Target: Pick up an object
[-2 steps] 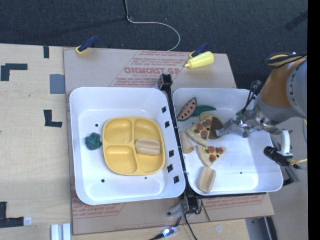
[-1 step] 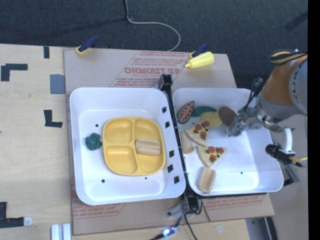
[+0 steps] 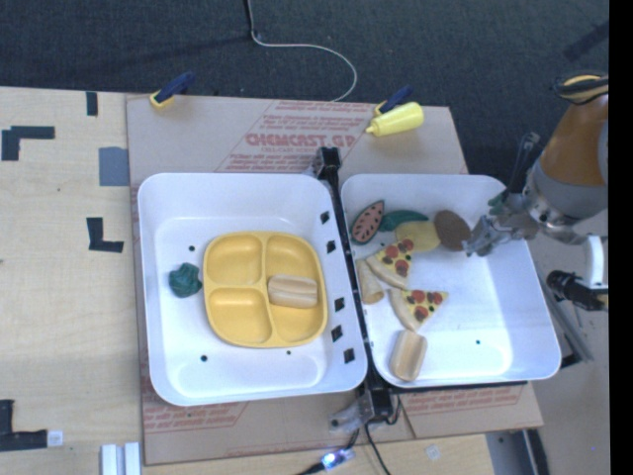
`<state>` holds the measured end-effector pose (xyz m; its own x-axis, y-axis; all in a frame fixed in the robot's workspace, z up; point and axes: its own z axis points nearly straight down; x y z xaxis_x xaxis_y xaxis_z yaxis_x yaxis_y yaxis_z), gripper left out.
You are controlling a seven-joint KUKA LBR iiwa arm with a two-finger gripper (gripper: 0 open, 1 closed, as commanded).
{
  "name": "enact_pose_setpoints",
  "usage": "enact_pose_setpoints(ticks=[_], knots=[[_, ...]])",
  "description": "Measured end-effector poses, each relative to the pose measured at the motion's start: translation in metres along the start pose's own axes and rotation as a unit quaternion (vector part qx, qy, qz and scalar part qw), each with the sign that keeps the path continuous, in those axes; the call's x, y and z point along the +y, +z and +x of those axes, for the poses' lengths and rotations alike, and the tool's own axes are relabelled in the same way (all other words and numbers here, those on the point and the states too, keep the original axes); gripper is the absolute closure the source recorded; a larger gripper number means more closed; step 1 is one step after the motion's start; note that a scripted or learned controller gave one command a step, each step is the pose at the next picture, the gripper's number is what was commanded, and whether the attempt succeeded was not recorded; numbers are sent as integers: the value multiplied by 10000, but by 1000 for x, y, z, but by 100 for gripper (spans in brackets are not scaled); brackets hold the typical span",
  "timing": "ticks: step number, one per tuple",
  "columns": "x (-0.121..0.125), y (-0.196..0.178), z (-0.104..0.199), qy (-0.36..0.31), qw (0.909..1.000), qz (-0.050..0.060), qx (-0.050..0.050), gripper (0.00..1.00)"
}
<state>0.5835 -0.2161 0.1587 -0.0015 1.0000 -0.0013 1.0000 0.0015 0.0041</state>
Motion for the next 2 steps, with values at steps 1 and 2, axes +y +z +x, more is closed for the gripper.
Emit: enact_pose_setpoints(ticks=[1,2], knots=[[-2,-43,1,-1,10000,3,0,100],[-1,-67,2,0,10000,11,4,100]])
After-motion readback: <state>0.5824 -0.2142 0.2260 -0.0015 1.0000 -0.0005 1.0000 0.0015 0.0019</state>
